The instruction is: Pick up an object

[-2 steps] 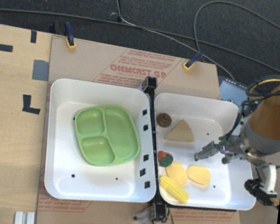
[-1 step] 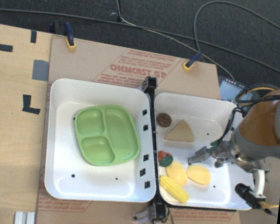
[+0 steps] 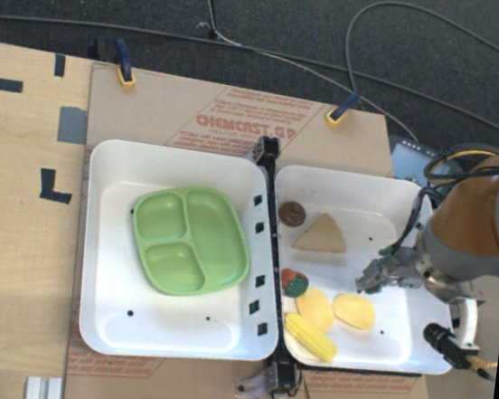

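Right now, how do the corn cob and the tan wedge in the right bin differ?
The corn cob is bright yellow and elongated; the tan wedge is dull beige and triangular. The corn cob lies at the bin's near edge, touching a pale yellow piece; the tan wedge sits farther back, apart from the other food. Both rest in the right bin, neither held by the end effector.

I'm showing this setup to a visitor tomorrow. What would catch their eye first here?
Probably the light green divided plastic tray, lying alone in the left white bin. Next, the cluster of small food-like items in the right white bin: a yellow corn cob, two yellow lumps, a tan wedge and a brown round piece. The gripper of the grey and orange arm sits just above them.
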Motion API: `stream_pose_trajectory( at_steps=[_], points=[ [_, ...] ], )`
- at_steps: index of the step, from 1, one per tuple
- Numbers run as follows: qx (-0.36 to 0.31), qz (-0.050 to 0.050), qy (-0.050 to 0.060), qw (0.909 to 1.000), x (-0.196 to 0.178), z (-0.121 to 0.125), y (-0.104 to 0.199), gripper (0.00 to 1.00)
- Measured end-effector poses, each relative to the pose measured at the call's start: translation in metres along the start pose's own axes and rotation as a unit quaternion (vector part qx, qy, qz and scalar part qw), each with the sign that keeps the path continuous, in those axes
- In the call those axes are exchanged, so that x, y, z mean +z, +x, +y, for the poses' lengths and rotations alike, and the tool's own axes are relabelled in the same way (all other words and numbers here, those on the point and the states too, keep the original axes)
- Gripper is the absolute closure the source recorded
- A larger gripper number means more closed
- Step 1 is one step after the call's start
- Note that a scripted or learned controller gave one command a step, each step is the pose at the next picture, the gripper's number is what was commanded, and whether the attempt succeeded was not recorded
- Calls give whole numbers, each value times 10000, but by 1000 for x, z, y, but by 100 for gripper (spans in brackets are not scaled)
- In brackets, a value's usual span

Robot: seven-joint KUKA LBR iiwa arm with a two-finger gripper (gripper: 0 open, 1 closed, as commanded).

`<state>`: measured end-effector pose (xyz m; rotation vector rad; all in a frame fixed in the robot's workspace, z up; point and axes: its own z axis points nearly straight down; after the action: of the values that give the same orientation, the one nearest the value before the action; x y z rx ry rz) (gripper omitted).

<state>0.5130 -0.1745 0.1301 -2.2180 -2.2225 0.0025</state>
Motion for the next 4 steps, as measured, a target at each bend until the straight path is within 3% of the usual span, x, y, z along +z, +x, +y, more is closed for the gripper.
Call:
stream_pose_trajectory(
  at_steps=[2,4],
  points=[
    [3,-10,-34,10000,-95,3,-1,100],
    [-23,3,-5,10000,-91,28,115,100]
  ],
)
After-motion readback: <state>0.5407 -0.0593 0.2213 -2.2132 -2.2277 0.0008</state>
